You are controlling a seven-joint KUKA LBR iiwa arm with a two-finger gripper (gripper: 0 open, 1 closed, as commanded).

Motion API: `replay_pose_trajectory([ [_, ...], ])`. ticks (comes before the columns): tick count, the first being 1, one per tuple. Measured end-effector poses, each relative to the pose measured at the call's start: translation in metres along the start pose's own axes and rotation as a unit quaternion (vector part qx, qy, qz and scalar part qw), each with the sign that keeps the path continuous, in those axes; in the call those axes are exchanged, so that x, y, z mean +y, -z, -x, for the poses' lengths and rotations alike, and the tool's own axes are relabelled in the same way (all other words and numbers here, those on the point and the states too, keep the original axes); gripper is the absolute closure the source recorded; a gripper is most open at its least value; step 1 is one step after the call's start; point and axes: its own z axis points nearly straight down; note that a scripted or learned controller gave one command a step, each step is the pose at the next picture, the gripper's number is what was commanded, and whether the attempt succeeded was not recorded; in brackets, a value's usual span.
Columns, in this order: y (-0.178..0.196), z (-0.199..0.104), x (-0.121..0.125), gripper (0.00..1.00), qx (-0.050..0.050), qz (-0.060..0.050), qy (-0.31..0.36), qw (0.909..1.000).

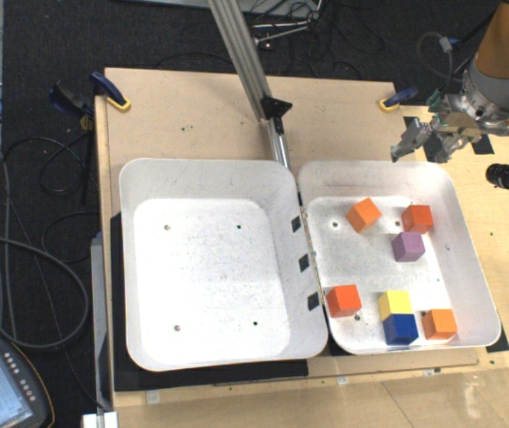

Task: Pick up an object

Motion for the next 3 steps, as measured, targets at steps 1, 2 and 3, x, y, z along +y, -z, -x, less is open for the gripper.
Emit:
replay_pose_trajectory([
  [1, 0.000, 0.000, 0.000, 0.00, 0.000, 0.000, 0.000, 1.0000],
  [2, -0.043, -0.003, -0.001, 0.00, 0.000, -0.001, 0.000, 1.0000],
  [3, -0.087, 0.000, -0.001, 0.00, 0.000, -0.001, -0.001, 1.0000],
])
